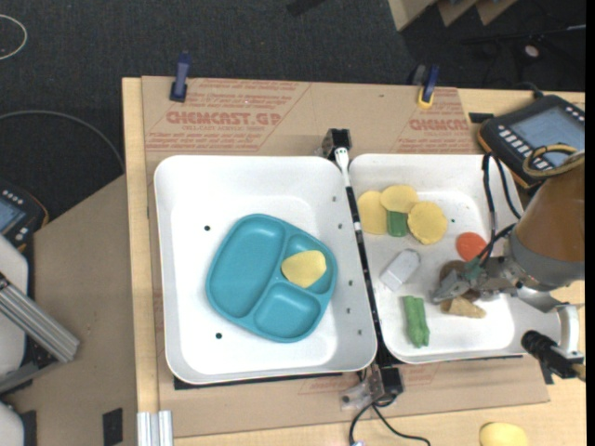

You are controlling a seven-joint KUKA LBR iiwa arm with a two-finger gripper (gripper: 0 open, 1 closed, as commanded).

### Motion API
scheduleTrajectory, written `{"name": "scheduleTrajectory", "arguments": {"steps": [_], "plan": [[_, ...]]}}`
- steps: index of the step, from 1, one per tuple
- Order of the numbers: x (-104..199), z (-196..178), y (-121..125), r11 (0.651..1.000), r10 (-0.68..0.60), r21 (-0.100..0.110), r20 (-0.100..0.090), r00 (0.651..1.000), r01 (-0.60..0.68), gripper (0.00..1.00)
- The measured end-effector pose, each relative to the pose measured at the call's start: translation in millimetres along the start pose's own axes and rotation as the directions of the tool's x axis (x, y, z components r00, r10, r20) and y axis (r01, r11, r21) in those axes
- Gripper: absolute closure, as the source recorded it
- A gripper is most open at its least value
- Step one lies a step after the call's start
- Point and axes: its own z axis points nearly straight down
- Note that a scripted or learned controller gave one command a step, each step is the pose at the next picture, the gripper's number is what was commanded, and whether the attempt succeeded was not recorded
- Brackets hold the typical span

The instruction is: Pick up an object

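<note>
My gripper (457,286) is low in the right bin (465,170), near its front right part. It hovers over or touches a tan, wedge-shaped piece (464,308) that pokes out just in front of it. An orange ball (470,244) lies just behind the gripper. To its left are a pale grey block (401,268) and a green stick-like toy (416,321). Several yellow round pieces (401,198) and a small green piece (398,223) lie at the back of this bin.
The left bin (186,193) holds a blue divided plate (246,272) with a yellow piece (304,268) in its right compartment. A handheld controller (535,137) lies behind the right bin. A yellow object (502,433) lies on the bench in front.
</note>
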Motion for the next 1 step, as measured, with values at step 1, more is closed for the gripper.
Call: {"name": "scheduleTrajectory", "arguments": {"steps": [1], "plan": [[-1.8, -12.7, 3.2, 1.000, 0.001, -0.010, 0.005, 1.000, -0.001, 1.00]]}}
